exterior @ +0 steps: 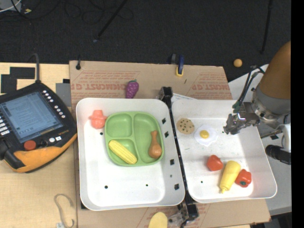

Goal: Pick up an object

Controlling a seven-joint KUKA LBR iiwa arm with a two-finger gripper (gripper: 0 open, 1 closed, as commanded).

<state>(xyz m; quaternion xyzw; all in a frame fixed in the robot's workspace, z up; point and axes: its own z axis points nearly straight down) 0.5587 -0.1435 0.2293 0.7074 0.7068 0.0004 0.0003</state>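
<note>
The right bin [266, 170] holds a cookie [185, 125], a fried egg [205, 136], a red tomato-like piece [214, 163], a yellow squash [230, 175] and a red pepper [243, 178]. My gripper [232, 125] hangs over the right bin's far right part, to the right of the fried egg and above the squash. Nothing shows between its fingers. In the left bin [95, 184] a green divided plate [133, 138] carries a corn cob [122, 152] and a drumstick [155, 145]. A pink piece [97, 119] lies at the plate's upper left.
A teach pendant [33, 122] lies left of the bins. A purple grape bunch [132, 88] rests on the cardboard behind the left bin. A yellow piece [158, 220] lies in front of the bins, and a small orange ball [237, 62] sits at the back right.
</note>
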